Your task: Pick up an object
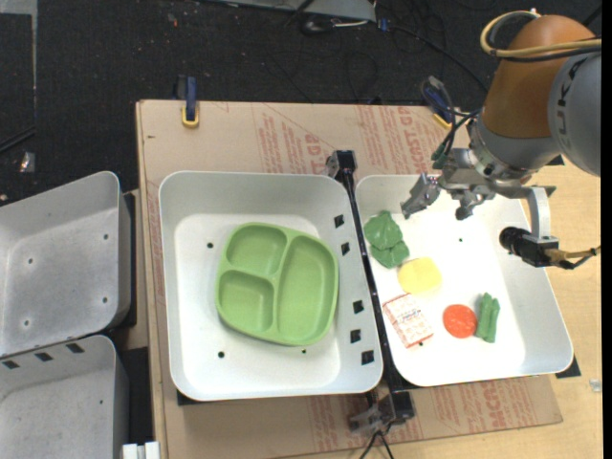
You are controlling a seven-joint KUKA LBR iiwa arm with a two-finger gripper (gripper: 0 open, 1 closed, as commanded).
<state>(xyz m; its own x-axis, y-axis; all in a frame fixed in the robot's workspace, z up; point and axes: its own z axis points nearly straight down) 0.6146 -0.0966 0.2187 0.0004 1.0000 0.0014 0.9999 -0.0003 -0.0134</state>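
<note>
— Where is the gripper?

— Over the right bin, fingers spread apart and holding nothing.

— And the objects?

— A green leafy toy, yellow piece, red-and-white packet, red tomato lie below; a green divided plate fills the left bin.

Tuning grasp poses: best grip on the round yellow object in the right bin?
Judging by shape, take the round yellow object across its middle, straight down from above. It looks low and rounded, so no side offers an edge. Set the fingers to close roughly along the bin's length, since the crumpled green object touches its upper-left and the red-and-white packet lies close below. The gripper hovers above.
</note>
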